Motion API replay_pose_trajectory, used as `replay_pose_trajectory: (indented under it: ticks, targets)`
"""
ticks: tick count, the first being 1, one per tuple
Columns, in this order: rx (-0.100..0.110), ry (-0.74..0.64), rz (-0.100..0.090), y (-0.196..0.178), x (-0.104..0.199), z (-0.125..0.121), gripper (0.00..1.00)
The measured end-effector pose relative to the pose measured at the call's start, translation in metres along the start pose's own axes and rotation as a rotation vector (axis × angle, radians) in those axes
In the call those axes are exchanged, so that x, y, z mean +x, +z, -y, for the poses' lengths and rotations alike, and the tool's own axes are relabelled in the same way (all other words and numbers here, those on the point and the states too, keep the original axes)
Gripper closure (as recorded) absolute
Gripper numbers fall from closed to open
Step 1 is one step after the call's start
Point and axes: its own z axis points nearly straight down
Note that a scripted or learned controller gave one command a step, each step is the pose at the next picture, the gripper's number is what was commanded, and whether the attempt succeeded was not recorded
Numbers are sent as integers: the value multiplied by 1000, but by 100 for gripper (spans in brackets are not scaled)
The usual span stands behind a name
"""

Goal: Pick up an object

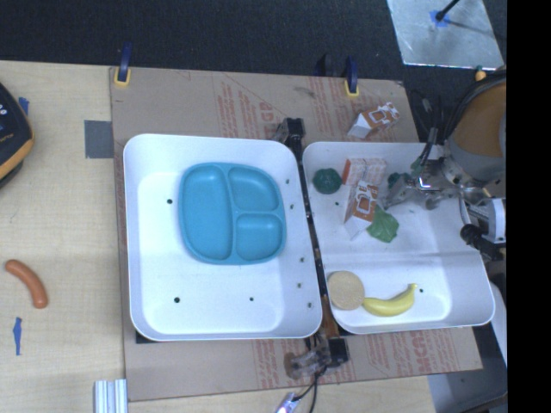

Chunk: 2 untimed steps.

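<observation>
The right bin [448, 256] holds several toy items. A dark green round piece [326, 180] lies at its back left. A white and orange packet [362, 198] rests beside that, with a green leafy piece [383, 227] just in front of it. At the bin's front sit a tan round cookie [346, 289] and a yellow banana [392, 302]. My gripper [411, 184] hangs low over the back right of this bin, right of the packet and above the leafy piece. Nothing shows in its grasp. A small dark item [397, 179] lies at its tip.
The left bin [146, 231] holds a blue divided plate [232, 212]. A small white and orange carton [374, 120] lies on the cardboard behind the right bin. A toy sausage [27, 282] rests on the bench at far left, and a black and yellow device [10, 136] sits at the left edge.
</observation>
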Motion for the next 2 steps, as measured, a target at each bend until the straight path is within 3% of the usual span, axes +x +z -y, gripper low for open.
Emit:
replay_pose_trajectory:
  ticks: [1, 2]
  targets:
    - [-3, 0, 0, -2, 0, -37, 0]
    - [-3, -3, 1, -13, -1, -37, 100]
